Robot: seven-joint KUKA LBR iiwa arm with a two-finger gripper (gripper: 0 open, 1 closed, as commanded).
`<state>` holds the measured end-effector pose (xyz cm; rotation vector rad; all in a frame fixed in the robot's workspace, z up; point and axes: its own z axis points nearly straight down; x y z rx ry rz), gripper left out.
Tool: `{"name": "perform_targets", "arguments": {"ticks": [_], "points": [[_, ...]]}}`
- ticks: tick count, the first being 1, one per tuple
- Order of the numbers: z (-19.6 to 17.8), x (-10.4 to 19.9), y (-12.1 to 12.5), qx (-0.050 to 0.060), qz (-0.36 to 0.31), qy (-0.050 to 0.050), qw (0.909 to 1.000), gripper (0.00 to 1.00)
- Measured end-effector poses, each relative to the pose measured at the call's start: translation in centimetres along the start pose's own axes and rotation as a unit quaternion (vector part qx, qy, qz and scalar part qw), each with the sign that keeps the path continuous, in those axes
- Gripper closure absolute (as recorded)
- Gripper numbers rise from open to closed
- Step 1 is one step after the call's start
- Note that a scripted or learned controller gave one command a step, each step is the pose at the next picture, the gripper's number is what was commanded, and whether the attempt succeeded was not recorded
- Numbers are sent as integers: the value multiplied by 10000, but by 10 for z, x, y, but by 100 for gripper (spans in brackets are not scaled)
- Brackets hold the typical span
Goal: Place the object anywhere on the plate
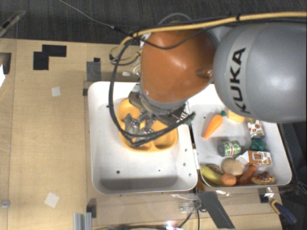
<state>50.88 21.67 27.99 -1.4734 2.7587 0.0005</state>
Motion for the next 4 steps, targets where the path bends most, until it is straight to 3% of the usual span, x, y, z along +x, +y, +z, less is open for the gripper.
{"name": "perform_targets", "arguments": {"ticks": [1,2,3,4], "points": [[2,0,0,-9,2,12,10000,0],[135,-15,-23,-62,-820,63,9966,0],[117,-21,-25,0,-825,-27,9966,100],[2,-9,4,-3,-3182,-7,9480,100]]}}
